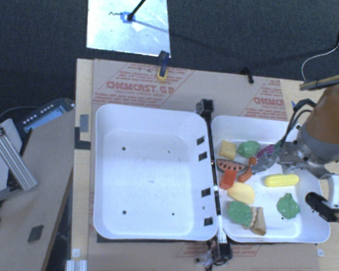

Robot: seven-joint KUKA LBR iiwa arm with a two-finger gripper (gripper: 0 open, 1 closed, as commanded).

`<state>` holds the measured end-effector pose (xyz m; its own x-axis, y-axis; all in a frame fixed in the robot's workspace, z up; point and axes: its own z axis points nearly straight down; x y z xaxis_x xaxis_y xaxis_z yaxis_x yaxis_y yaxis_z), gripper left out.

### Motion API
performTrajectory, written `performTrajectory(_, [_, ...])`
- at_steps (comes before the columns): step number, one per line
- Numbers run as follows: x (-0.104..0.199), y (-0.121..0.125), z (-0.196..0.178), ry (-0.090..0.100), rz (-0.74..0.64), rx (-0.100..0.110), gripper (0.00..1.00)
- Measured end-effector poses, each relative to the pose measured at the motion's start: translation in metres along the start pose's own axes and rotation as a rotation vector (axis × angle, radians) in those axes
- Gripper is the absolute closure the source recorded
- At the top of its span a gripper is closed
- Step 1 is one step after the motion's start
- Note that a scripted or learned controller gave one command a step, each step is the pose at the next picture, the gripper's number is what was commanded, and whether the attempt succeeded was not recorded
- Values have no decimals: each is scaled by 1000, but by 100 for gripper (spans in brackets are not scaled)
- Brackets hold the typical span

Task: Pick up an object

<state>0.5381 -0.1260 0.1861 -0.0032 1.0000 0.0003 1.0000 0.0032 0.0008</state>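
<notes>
Approach step: gripper (263, 162) low in right bin (312, 232) over the toy food pile, fingers' state unreadable, nearest target the orange carrot (246, 174) at its 7 o'clock beside the watermelon slice (229, 166), next move needs a centred descent and close.

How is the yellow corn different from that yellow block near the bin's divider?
The corn cob is long, rounded and bright yellow, lying crosswise toward the right; the yellow block is short, squarish and paler, sitting at the right bin's left side. Both are yellow toy foods in that bin.
</notes>
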Motion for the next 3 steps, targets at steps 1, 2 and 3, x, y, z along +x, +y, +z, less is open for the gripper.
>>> performTrajectory(1, [31, 34, 90, 2, -4, 4, 0])
performTrajectory(2, [-6, 16, 102, 0, 3, 1, 0])
performTrajectory(3, [-29, 58, 101, -3, -1, -6, 0])
